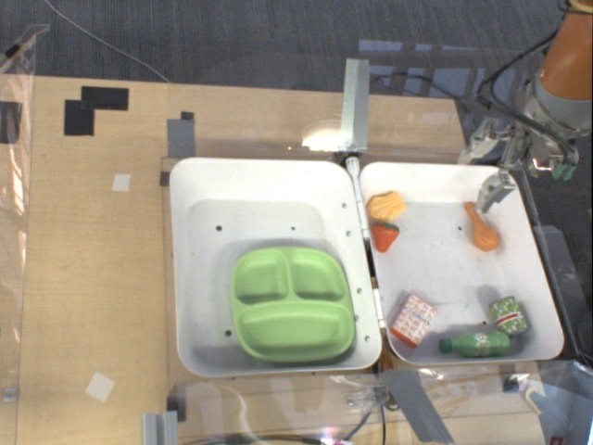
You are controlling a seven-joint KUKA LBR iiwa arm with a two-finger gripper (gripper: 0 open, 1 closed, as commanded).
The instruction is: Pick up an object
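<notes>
Wooden bench (102, 276), two white bins. Left bin (199, 202): green divided plate (292, 302). Gripper (496, 193) over right bin (445, 258), just above orange toy drumstick (482, 230); fingers' state unclear, can't tell.

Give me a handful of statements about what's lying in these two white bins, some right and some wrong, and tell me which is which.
1. A green divided plate lies in the left bin. True.
2. The green bottle stands upright. False: it lies on its side near the front edge of the right bin.
3. The gripper hangs just above the orange drumstick-shaped toy. True.
4. The small chequered box sits on the green plate. False: it is in the right bin, left of the bottle.
5. A yellow-orange toy and a red one lie close to the wall between the bins. True.
</notes>
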